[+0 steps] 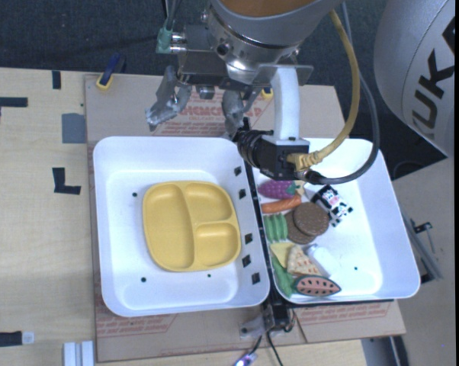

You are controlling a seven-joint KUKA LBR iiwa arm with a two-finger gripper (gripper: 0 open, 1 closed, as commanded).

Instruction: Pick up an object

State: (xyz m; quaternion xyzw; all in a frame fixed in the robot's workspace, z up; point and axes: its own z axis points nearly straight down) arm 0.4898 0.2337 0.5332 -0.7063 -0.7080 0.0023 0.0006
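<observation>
We see the gripper (200, 108) hanging spread wide, nothing between its fingers (162, 107), touching nothing. Below it sits the yellow divided plate (191, 225) in the left bin (107, 204); lower right, toy food (298, 227) crowds the right bin (382, 227).

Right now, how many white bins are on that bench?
2. The left bin holds a yellow divided plate. The right bin holds a heap of toy food along its left side.
</observation>
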